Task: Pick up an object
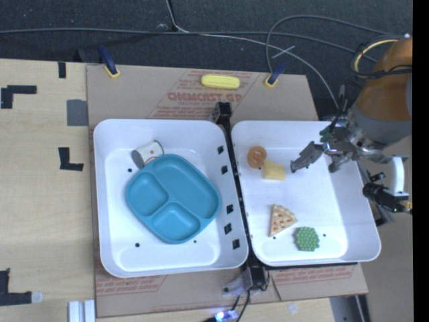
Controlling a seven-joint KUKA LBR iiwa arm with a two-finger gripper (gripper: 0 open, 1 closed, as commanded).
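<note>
four small things lie in the right bin (348,200) below and ahead of the gripper (315,156), whose jaws stand apart and empty above the bin floor. the pale cheese block (273,172) is just ahead of the fingertips, the donut (256,156) beside it, the pizza slice (281,219) and green ball (307,238) nearer the front rim. best to drop straight over the cheese block and straddle it. open floor lies behind the jaws; the divider wall beyond the donut cramps any overshoot.
</note>
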